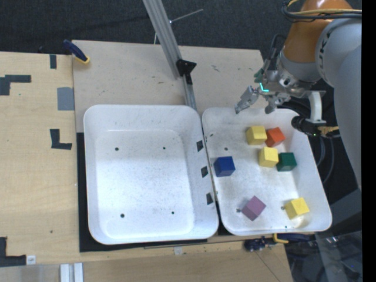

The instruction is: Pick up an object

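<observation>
White right bin has all the blocks, so any could be picked. Hand hovers over its far edge, fingers spread and holding nothing, closest to the yellow block touching the orange block.

The bench is pale wood. Two shallow white bins sit directly on it, side by side and touching, over a black mat that shows at the left and near edges. The left bin is larger; the right bin holds coloured blocks. A blue and yellow clamp lies at the far left, and a metal pole rises from the bench just beyond the bins.
</observation>
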### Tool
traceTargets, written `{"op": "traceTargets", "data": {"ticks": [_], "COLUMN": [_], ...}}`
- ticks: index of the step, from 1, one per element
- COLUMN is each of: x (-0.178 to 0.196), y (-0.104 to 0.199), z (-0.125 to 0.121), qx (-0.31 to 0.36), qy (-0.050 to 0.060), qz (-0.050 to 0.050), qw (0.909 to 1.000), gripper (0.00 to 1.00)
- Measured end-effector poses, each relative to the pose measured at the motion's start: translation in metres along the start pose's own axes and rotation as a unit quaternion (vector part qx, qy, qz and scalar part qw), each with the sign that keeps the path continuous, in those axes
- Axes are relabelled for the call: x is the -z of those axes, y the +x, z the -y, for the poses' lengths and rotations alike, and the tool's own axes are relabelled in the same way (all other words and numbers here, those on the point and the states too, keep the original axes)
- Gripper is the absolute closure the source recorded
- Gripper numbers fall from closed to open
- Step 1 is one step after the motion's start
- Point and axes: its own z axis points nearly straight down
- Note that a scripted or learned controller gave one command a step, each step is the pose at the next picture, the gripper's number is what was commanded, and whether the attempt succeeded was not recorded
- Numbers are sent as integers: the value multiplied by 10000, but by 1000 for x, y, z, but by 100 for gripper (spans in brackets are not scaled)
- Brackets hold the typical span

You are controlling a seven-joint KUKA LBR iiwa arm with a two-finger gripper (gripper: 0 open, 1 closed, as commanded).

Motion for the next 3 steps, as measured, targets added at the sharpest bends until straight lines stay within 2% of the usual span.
{"op": "traceTargets", "data": {"ticks": [1,3], "x": [3,-102], "y": [0,-11], "z": [-1,-2], "qx": [6,-1], "qy": [-24,-9], "qz": [11,18], "qw": [10000,10000], "gripper": [0,0]}}
